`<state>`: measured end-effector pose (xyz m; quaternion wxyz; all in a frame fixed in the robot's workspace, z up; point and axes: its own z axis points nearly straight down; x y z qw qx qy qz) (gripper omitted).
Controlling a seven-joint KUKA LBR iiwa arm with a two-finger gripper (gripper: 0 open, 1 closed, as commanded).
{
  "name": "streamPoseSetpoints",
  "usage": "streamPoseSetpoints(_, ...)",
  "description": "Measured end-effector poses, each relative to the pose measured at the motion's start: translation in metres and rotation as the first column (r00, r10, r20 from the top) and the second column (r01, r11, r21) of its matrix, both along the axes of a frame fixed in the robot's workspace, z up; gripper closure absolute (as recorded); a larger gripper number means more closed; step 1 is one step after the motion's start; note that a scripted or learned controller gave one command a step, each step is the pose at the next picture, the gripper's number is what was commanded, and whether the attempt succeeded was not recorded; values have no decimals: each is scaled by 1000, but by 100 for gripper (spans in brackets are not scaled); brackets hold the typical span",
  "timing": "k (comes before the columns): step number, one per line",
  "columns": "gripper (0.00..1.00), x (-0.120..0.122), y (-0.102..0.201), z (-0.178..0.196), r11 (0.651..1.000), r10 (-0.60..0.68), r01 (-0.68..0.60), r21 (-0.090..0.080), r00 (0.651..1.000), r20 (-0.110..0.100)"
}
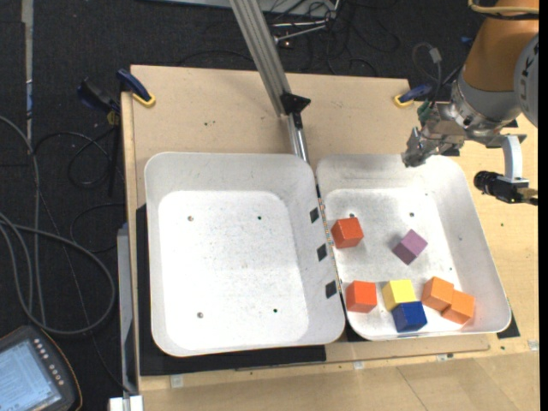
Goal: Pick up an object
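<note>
Nearest the camera: blue cube (409, 316) sits at the near rim of the right bin (479, 255), touching the yellow cube (397, 293) just behind it.
Left bin (167, 229): white and shallow, a few dark dots on its floor.
Right bin, left part: one orange cube (346, 232) stands alone near the wall shared with the left bin; a second orange cube (361, 295) lies nearer the camera, just beside the yellow one.
Right bin, middle: purple cube (410, 246) stands apart from the others, turned so its corners point toward the bin's walls.
Right bin, right part: two orange blocks (449, 300) lie touching each other in the near right corner, just beside the blue and yellow pair.
Gripper (419, 150): hangs over the far rim of the right bin, well apart from every block; I cannot tell whether it is open or closed, and nothing is visibly held.
Progress: judging from this, nothing has been picked yet; every block rests on the bin floor. Choosing a block, descending, closing and lifting are all left.
Pointing and long axis: the blocks look roughly cubic, so none has a clear long axis. The purple one is turned diagonal to the bin; the lone orange one is only slightly skewed.
Likely easiest target: the purple cube or the lone orange cube, as each has free space on all sides.
</note>
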<state>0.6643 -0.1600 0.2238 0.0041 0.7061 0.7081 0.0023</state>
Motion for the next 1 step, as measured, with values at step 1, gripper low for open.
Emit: streamPoseSetpoints(1, 100, -3, 58, -7, 1000, 5, -5, 4, 1000, -9)
